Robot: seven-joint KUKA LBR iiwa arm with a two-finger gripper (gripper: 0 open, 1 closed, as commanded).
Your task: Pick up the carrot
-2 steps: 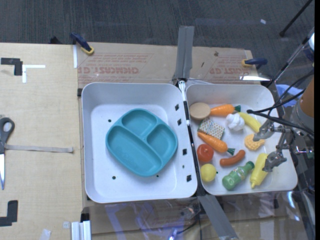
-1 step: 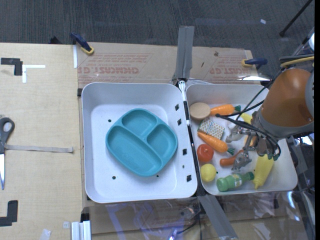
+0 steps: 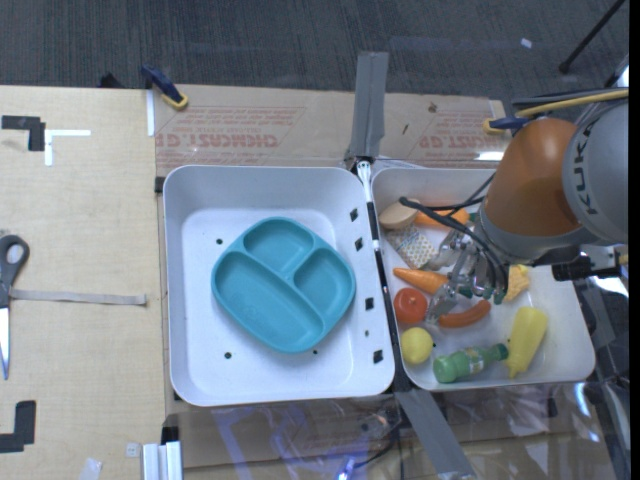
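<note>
Dark carpet runs behind a cardboard-covered bench that bears two white bins: the left bin (image 3: 180, 298) holds a teal divided plate (image 3: 284, 284), and the right bin (image 3: 570, 363) is crowded with toy food. Among it the carrot (image 3: 420, 279) lies near that bin's left wall, a short orange taper, narrow tip toward the left and thicker end toward the right, tilted slightly down to the right. It sits just above a red tomato (image 3: 410, 304), with a yellow lemon (image 3: 416, 345) lower still. The gripper (image 3: 472, 280) hangs just right of the carrot's thick end, at about the same height in the view; whether it touches the carrot I cannot tell. Its metal parts blur into the clutter beneath the arm's orange band (image 3: 533, 176), so whether the pincer is apart or together cannot be made out. A red-orange piece (image 3: 463, 315) under it is partly covered. A green bottle (image 3: 468, 362) and a yellow pepper (image 3: 526, 339) lie below.
</note>
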